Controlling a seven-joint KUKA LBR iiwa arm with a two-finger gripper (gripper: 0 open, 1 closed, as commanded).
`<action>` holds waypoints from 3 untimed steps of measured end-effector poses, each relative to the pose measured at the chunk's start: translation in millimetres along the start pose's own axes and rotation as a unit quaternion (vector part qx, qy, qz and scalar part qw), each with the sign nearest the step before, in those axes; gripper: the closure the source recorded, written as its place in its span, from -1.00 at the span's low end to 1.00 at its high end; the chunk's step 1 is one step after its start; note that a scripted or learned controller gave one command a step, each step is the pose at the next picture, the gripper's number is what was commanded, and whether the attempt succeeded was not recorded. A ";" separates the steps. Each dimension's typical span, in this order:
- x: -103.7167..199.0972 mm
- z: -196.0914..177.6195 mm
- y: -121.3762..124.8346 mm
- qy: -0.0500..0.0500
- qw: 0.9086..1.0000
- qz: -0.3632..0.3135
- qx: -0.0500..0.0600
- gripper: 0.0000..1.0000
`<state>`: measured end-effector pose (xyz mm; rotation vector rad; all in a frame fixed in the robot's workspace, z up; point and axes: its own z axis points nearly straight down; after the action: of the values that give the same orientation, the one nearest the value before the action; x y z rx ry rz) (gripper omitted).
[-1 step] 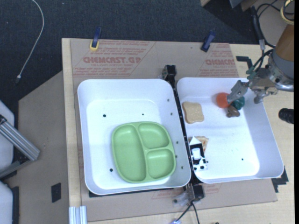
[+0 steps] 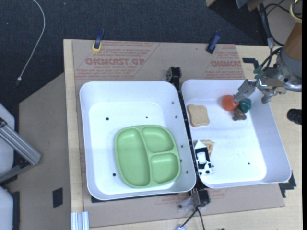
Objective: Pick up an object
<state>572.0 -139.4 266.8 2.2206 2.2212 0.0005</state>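
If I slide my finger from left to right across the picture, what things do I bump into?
Green divided plate → slice of bread → orange ball → gripper.

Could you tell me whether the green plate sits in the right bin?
No, the green plate lies in the left bin; the right bin holds the bread slice.

A green divided plate (image 2: 147, 155) lies in the left white bin (image 2: 91, 128), near its front

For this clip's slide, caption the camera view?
Gripper hovers beside orange toy in right bin; green plate fills left bin.
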 end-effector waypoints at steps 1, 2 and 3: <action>0.5 64.1 0.7 0.001 1.000 0.000 0.004 -1.00; 7.9 109.9 0.9 0.001 1.000 0.000 0.004 -1.00; 7.2 150.3 2.9 0.001 1.000 0.000 0.001 -1.00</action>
<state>575.0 -132.2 116.4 2.2224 2.2226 -0.0007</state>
